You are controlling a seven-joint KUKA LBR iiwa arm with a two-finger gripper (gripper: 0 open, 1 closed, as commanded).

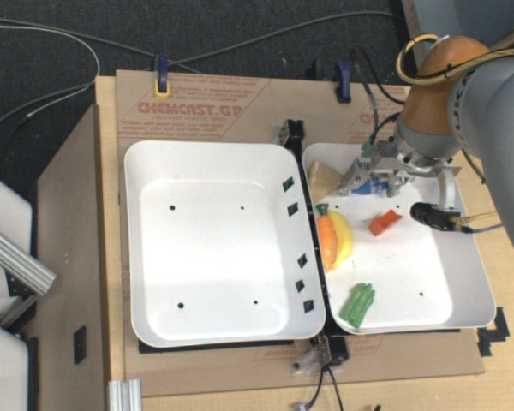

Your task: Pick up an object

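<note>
The right bin holds a small red block, an orange and yellow fruit-like toy against its left wall, and a green toy near the front. My gripper hangs low over the bin's back part, just above and behind the red block. A bluish item shows near its tip, too unclear to name. A tan flat piece lies in the bin's back left corner.
The left bin stands beside the right one, split from it by a black divider with clips. The grey arm with its orange band comes in from the upper right. Cables run across the back.
</note>
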